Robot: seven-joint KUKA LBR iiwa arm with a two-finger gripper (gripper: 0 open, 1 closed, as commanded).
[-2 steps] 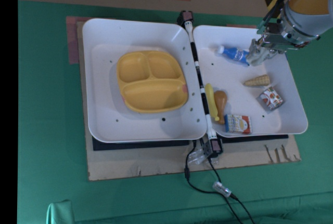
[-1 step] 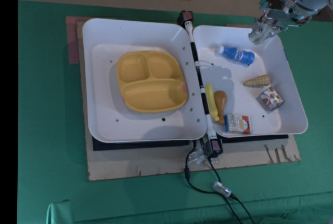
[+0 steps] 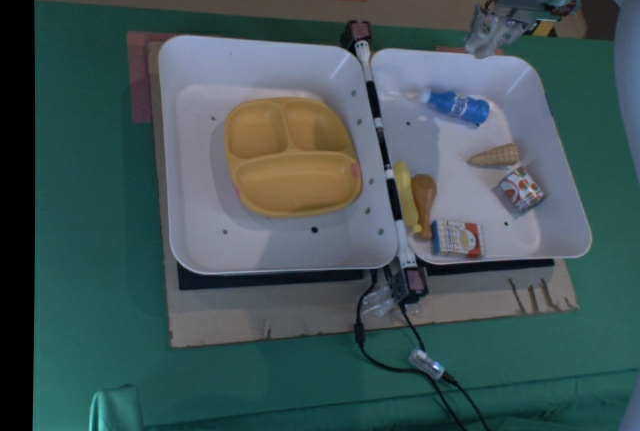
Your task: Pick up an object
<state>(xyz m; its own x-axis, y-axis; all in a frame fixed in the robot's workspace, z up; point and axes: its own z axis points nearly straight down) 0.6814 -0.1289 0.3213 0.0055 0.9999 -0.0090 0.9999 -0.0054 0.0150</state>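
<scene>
we see the grey arm cut off at the top right corner, its two-finger gripper (image 3: 487,36) hanging above the far rim of the right white bin (image 3: 560,219); the fingers look slightly parted with nothing between them. below it in that bin lie a blue plastic bottle (image 3: 456,106), a tan waffle cone (image 3: 495,156), a small printed carton (image 3: 520,188), a flat printed box (image 3: 457,238), a yellow banana (image 3: 403,189) and a brown drumstick (image 3: 424,199) touching it. the left white bin (image 3: 190,169) holds a yellow divided tray (image 3: 290,157).

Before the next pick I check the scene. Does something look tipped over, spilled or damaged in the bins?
Nothing spilled or broken. The blue bottle lies on its side in the right bin, and the ice cream cone also lies flat. The yellow tray sits slightly askew in the left bin.
</scene>
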